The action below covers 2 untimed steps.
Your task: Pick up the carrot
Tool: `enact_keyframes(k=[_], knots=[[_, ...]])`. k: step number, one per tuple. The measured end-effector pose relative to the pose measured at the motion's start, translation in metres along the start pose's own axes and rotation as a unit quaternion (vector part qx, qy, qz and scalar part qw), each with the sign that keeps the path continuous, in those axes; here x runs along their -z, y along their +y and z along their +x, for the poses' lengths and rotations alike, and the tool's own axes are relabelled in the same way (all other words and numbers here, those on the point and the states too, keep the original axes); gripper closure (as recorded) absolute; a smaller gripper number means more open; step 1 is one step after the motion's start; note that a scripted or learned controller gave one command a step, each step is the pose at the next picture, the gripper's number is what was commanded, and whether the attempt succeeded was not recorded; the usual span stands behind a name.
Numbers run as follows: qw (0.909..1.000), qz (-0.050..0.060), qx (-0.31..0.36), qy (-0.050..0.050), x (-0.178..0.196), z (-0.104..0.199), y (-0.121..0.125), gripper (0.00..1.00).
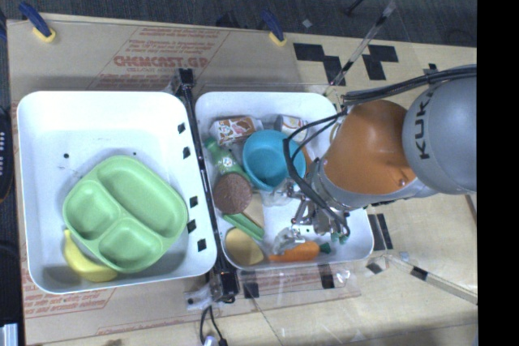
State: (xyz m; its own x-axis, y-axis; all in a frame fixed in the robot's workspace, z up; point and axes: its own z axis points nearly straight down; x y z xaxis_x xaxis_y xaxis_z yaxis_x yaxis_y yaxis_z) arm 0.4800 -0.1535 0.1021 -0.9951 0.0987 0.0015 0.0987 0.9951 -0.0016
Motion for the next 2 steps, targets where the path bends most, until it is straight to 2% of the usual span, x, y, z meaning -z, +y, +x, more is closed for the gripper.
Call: enact_keyframes(k=[1, 2], knots=[[1.0, 0.001, 0.003, -0.001, 0.0103, -0.0017, 0.0005, 1.0], [1.0, 0.001, 0.003, 0.0, 0.01, -0.0016, 0.0007, 0.0]])
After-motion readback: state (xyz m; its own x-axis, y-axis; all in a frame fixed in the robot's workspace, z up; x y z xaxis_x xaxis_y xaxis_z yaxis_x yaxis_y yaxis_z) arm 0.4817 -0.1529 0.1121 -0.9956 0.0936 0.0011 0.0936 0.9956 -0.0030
